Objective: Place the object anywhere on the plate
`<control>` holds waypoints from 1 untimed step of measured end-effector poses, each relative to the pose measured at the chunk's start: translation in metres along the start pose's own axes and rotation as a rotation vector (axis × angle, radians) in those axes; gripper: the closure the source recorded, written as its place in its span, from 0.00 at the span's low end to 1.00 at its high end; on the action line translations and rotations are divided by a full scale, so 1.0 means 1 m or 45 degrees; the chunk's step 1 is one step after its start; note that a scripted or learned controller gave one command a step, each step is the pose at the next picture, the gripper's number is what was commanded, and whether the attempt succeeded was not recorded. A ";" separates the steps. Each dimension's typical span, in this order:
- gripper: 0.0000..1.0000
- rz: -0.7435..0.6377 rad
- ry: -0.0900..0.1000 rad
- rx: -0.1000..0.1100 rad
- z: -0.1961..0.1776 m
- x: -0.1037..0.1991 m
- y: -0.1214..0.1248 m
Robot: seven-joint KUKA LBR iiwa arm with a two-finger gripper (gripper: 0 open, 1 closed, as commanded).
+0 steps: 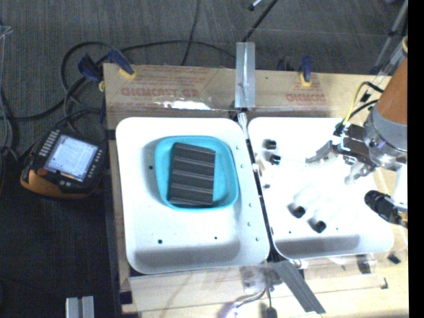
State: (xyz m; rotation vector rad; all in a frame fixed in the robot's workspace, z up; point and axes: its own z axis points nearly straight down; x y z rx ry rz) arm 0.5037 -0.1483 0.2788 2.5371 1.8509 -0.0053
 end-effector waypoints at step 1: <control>0.00 0.365 0.002 0.005 0.036 0.065 -0.041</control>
